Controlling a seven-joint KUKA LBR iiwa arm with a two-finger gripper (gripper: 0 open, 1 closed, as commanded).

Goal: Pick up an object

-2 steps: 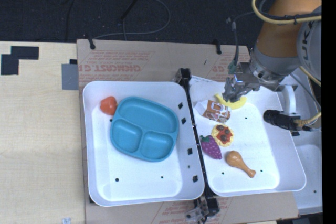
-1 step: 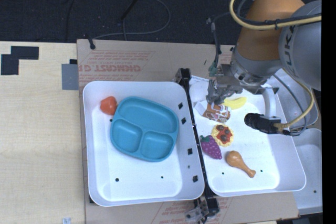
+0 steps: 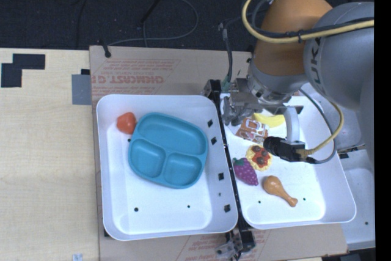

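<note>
My gripper (image 3: 241,112) is low over the back left part of the right bin (image 3: 330,205), under the orange band of the arm. Just below it lies a small red and white packet (image 3: 251,129), with a yellow banana (image 3: 270,120) to its right. In front of these sit a pizza slice toy (image 3: 259,157), a bunch of purple grapes (image 3: 246,172) and a brown chicken drumstick (image 3: 280,190). The wrist hides the fingertips, and nothing shows between them.
The left bin (image 3: 122,217) holds a blue divided plate (image 3: 167,150) and a red-orange tomato-like toy (image 3: 126,123) at its back left. A black clamp and cable (image 3: 287,148) hang beside the pizza slice. Cardboard lies under both bins.
</note>
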